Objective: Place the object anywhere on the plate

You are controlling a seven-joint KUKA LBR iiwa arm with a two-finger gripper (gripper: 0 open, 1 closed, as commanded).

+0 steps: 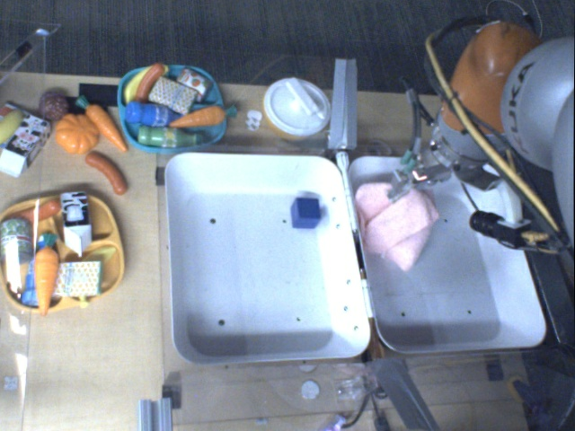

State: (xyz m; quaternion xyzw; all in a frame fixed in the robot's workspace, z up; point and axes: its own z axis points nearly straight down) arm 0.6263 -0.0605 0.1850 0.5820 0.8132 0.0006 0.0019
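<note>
Camera view: metal pincer [415, 176], grip unclear, hovers at twelve o'clock of a soft, rumpled pink cloth [397, 223] in the right bin [503, 321]; a matte blue cube [306, 211] sits in the left bin [234, 321]

Arm pose, seen from above at a slant.
The grey arm [539, 88] enters from the right edge, its orange band [490, 57] uppermost, and bends down and leftward. Dark and yellow cables run along it. The gripper [415, 173] points down at the wrist's lower end.
</note>
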